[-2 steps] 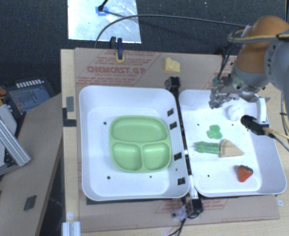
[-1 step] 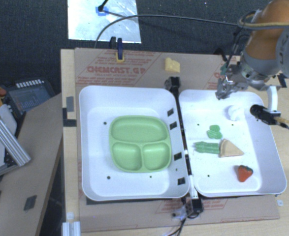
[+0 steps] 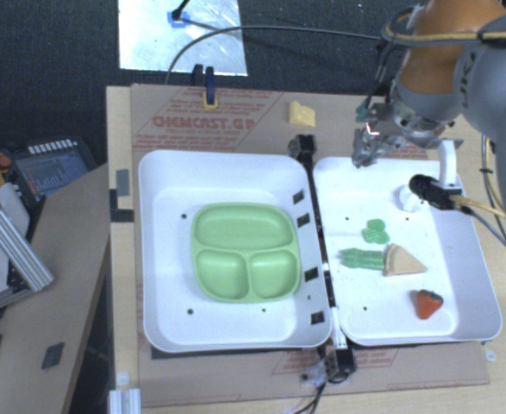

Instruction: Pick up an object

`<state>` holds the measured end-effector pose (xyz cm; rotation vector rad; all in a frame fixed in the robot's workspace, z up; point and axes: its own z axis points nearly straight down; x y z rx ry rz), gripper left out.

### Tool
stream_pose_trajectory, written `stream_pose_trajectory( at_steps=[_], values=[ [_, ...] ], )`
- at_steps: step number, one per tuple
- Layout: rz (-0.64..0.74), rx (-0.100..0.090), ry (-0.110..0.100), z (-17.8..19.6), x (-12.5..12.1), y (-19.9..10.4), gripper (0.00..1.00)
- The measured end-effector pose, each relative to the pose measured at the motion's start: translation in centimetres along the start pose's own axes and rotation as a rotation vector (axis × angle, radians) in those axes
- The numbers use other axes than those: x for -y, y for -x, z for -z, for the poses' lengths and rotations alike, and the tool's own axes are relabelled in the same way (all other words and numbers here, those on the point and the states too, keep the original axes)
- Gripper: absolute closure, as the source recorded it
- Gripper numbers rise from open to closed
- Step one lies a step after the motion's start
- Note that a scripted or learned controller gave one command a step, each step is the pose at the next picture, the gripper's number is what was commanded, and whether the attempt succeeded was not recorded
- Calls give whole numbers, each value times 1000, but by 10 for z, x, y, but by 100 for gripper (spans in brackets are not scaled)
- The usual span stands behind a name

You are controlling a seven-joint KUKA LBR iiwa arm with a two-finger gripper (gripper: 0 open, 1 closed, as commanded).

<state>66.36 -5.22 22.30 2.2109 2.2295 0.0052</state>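
My gripper (image 3: 367, 152) hangs over the far left corner of the right bin (image 3: 468, 257), with nothing visible between its parts. In that bin lie a small green floret-like piece (image 3: 374, 229), a long green piece (image 3: 361, 259), a beige wedge (image 3: 402, 262) touching the long green piece, and a red strawberry-like piece (image 3: 427, 304) at the near right. A small white piece (image 3: 406, 199) rests toward the back of the bin. All of these sit nearer to the camera than the gripper, apart from it.
The left bin (image 3: 162, 231) holds a green divided plate (image 3: 242, 252). A black hinge strip (image 3: 315, 231) runs between the bins. A yellow block (image 3: 302, 114) lies on the cardboard behind the bins. A blue-and-yellow clamp (image 3: 209, 84) stands at the back edge.
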Motion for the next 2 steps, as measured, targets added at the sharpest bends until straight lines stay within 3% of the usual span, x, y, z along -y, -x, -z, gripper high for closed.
stream_pose_trajectory(
  at_steps=[1, 2],
  values=[
    [1, -1, -3, -6, 8, -58, 100],
    [1, 0, -1, -7, -2, -117, 100]
  ],
)
